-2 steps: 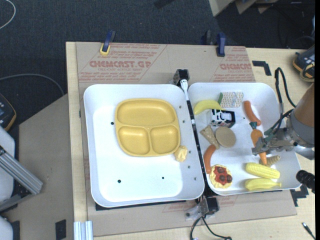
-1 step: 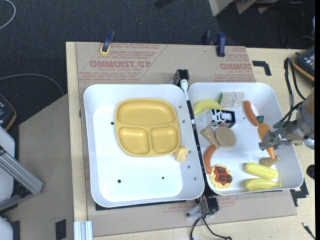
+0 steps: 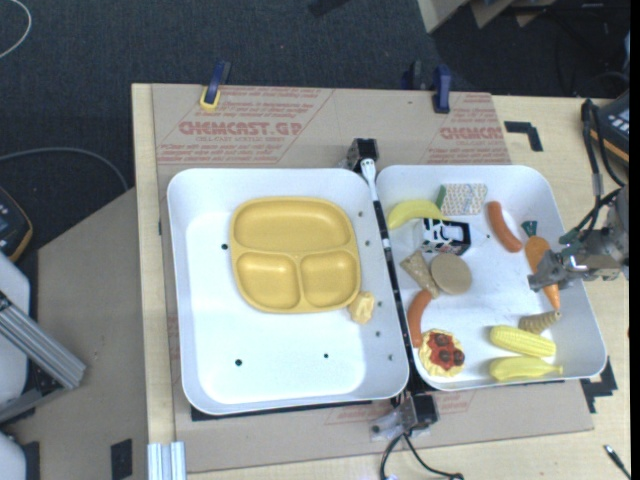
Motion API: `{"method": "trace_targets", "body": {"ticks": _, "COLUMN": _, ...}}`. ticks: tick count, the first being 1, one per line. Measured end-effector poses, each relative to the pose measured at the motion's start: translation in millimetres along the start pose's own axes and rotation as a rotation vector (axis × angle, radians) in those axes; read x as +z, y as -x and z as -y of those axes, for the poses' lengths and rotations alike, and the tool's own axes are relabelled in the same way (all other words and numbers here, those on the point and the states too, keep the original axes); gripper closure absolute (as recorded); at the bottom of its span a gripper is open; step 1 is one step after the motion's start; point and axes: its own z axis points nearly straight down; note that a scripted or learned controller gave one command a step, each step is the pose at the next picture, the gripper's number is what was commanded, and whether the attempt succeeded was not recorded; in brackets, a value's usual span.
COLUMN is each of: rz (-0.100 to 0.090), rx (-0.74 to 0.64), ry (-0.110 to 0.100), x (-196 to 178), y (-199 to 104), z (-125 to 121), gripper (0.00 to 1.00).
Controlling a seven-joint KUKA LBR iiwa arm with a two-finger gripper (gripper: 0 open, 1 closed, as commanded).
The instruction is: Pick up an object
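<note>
Bins first: you have two white ones side by side on the table (image 3: 150, 268). The left bin (image 3: 200, 348) holds a yellow tray (image 3: 295, 251) with three parts, and a small pale yellow piece (image 3: 362, 308) lies just beside the tray's lower right corner.

The right bin (image 3: 590, 343) holds the toy food. Near its top you can see a banana (image 3: 413, 212), a checked block (image 3: 463, 199) and a black-and-white piece (image 3: 445, 233). A red sausage (image 3: 505, 226) lies to the right of those, tilted. In the middle sits a round tan piece (image 3: 450, 274) on a tan shape. A second sausage (image 3: 418, 314) lies below it, close to the left wall. Under that one is a pizza slice (image 3: 443, 352) with red bits on top. Two corn cobs (image 3: 522, 341) lie at the lower right (one above the other), and a small brown piece (image 3: 540, 320) is just above them.

Your gripper (image 3: 560, 268) comes in from the right, low over the right side of this bin. A carrot (image 3: 540, 258) is right at its tip, touching or just under it. You cannot tell from this view if the fingers are wide or narrow, or if they hold the carrot. The grey metal of the wrist hides that part.
</note>
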Motion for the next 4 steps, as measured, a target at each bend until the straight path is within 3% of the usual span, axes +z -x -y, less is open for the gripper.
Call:
{"method": "trace_targets", "body": {"ticks": 1, "rz": -0.003, "rx": -0.005, "ry": -0.002, "x": 10, "y": -47, "z": -32, "gripper": 1.00}}
{"method": "trace_targets", "body": {"ticks": 3, "rz": -0.003, "rx": -0.004, "ry": -0.001, "x": -6, "y": -137, "z": -87, "gripper": 1.00}}
{"method": "trace_targets", "body": {"ticks": 4, "rz": -0.004, "rx": -0.005, "ry": -0.003, "x": 10, "y": -194, "z": -104, "gripper": 1.00}}
